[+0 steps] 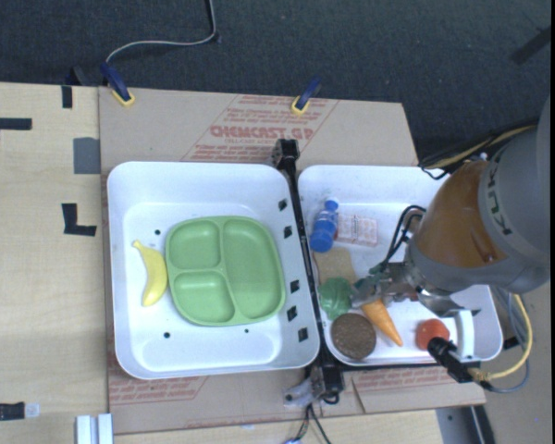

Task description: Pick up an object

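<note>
Cardboard sheet (pixel 259 132) printed "CHEMCAST GP", gripper (pixel 381 285) near carrot (pixel 383 321)

The grey arm (pixel 523 211) bears an orange band (pixel 458 220) and black lettering; a black cable loops beside it.

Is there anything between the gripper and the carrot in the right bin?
Nothing visible. The gripper hangs just above the carrot's upper end, with no object between them. The green object and the brown disc lie close on the carrot's left.
</note>
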Controlling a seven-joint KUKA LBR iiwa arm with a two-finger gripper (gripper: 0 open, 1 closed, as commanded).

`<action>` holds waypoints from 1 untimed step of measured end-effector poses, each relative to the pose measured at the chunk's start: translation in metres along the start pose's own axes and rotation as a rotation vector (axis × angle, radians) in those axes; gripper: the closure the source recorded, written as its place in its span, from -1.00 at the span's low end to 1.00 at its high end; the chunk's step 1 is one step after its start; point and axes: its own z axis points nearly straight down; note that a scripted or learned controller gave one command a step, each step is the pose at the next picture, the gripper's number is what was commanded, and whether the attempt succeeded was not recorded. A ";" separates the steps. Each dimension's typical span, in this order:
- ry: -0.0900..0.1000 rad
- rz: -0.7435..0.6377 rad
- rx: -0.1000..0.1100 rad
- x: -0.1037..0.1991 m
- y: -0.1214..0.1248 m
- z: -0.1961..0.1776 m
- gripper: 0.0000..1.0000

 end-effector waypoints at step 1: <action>0.005 -0.004 0.010 0.120 0.006 -0.087 1.00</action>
